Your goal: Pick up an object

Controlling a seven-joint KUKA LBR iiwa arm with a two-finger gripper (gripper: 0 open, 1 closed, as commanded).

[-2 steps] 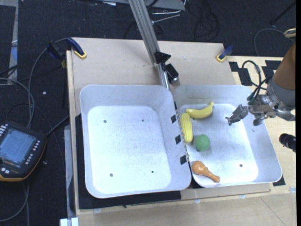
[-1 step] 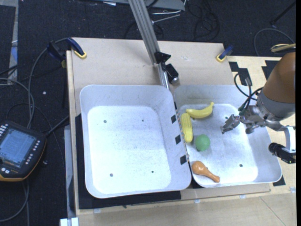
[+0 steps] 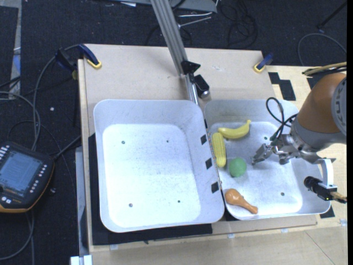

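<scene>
The right bin (image 3: 276, 200) holds a yellow banana (image 3: 236, 130) near its back, a yellow corn cob (image 3: 219, 149) along its left wall, a green ball (image 3: 237, 167) in the middle and an orange pear-shaped piece (image 3: 240, 199) near the front. My gripper (image 3: 263, 154) hangs low over the right bin, reaching in from the right. Its tips point left, a short way to the right of the green ball and below the banana. I see nothing between its fingers.
The left bin (image 3: 149, 167) sits beside the right one, their walls meeting at the middle. A slanted metal bar (image 3: 172, 32) runs up from the bins' back edge. The arm's orange band (image 3: 325, 106) is at the right edge. A handheld pendant (image 3: 19, 175) lies far left.
</scene>
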